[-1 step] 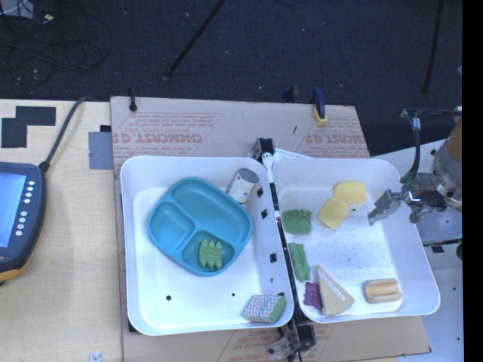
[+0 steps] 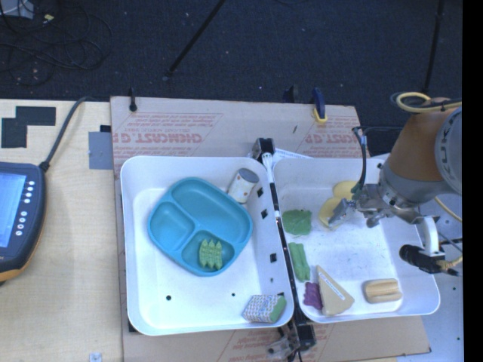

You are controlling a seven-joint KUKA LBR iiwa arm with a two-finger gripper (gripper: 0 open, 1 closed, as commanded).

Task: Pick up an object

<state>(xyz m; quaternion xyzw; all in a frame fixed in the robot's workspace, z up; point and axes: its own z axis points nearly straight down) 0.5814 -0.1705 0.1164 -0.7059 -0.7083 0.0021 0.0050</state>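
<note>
Reaching in from the right, the gripper (image 2: 341, 211) is seen low over the right bin (image 2: 411, 302), beside a yellow object (image 2: 337, 199) at the bin's upper left. Whether that object is clamped cannot be told. A green toy (image 2: 211, 253) is seen in the blue tray (image 2: 198, 225) in the left bin (image 2: 151, 308).

Grey arm (image 2: 445, 153) reaching in from the right edge, orange band bulging above the wrist. Wrist bent downward and leftward, low over the right side of the surface. Pincer (image 2: 346, 211) at the tip, pointing left, grey metal parts clustered behind it. Dark cable looping up from the wrist. Finger position too small and cluttered to make out.
</note>
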